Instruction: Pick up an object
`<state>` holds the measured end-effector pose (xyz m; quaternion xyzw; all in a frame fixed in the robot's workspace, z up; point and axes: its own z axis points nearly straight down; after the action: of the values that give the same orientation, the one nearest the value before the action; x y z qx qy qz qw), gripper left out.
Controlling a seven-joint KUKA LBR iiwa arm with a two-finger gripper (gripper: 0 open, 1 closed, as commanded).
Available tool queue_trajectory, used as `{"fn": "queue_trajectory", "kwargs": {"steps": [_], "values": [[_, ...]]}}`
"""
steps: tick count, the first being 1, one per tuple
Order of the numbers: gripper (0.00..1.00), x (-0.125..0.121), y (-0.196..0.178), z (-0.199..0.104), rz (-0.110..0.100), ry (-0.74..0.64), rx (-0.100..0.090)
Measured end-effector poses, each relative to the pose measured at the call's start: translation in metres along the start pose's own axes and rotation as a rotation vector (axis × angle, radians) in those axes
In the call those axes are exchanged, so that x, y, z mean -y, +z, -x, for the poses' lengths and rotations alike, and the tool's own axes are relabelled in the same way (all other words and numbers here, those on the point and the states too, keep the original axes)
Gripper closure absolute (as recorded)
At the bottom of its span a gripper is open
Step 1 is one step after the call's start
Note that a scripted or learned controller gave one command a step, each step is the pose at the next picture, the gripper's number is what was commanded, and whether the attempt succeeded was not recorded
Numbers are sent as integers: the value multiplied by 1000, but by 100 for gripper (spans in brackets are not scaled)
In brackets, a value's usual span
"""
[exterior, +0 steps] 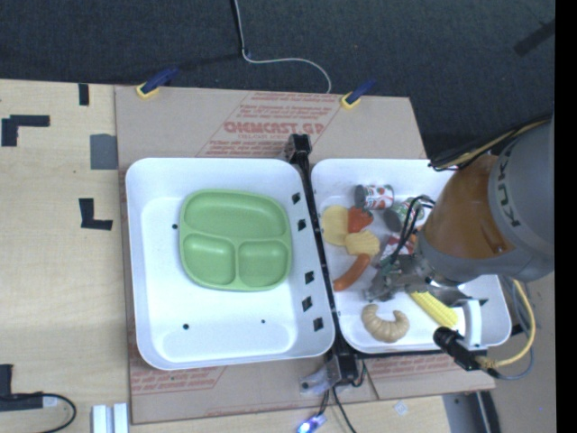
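The right bin (347, 332) holds several toy foods: a tan croissant (385, 322), an orange-red sausage (351, 272), yellow pieces (361, 243) beside a pale yellow piece (334, 224), a red piece (360, 219), a small can (375, 195) and a yellow corn-like piece (433, 309). My gripper (389, 280) is low inside this bin, just above the croissant and right of the sausage. The arm's orange band (460, 215) and grey body cover the bin's right part.
The left bin (144, 269) holds a green divided plate (237, 239). A black divider with clips (311, 242) runs between the bins. Cardboard (270, 124) lies under both, and a white cable (270, 59) trails at the back.
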<state>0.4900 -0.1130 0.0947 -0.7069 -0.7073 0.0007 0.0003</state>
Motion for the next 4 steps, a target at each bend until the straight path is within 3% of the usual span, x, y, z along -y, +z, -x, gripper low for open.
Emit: {"fn": "queue_trajectory", "kwargs": {"steps": [1,2,3,4], "values": [[100,6,-94,-86,7,-10,-4],[100,8,-89,-168,-2,-10,-4],[100,6,-204,-259,10,-13,-5],[100,6,-325,-256,14,-3,-5]]}}
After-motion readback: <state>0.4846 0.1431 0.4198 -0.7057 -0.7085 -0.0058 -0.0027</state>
